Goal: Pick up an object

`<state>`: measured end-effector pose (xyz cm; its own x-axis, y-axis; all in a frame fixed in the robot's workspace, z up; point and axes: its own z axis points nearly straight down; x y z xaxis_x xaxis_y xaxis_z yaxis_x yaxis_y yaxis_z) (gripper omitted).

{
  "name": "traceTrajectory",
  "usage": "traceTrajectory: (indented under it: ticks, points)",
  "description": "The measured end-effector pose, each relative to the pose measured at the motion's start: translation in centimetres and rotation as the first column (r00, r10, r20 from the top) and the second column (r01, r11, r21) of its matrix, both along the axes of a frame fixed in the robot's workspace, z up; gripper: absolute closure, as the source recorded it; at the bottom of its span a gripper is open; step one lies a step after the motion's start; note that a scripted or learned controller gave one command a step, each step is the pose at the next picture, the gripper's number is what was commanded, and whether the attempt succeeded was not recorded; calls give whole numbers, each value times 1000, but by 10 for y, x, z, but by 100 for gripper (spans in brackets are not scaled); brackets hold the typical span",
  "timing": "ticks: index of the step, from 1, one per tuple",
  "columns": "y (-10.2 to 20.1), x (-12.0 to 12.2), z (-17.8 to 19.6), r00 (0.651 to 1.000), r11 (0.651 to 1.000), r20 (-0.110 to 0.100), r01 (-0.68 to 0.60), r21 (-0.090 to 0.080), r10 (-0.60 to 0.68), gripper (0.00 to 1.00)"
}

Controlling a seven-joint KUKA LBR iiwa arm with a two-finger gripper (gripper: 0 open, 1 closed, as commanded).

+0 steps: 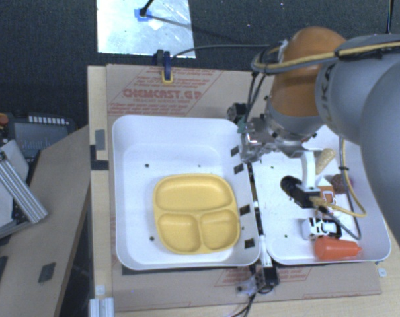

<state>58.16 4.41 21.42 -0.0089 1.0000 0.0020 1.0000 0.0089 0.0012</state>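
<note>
Evidently your claw (250,147) hung low over the inner edge of the right bin (279,243), just beside the ridge where the two bins meet, with the arm (358,91) reaching across from the right. At that slant you could not tell whether the claw was apart or together, so no grasp should be counted. The likely targets lay well apart from it. An orange carrot-shaped piece (336,248) sat at the right bin's near corner, a small black-and-white item (322,227) just beside it, and a pale tan piece (326,157) near the arm. A yellow divided plate (196,213) rested flat in the left bin (130,177). Being so wide and shallow, the plate probably offered only its rim for pinching, which may be why the claw stood near the divider.
</note>
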Motion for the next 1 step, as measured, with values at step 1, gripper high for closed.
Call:
traceTrajectory:
  ticks: [1]
  points:
    - [53,9,15,1000,1000,2,-1,1,1,100]
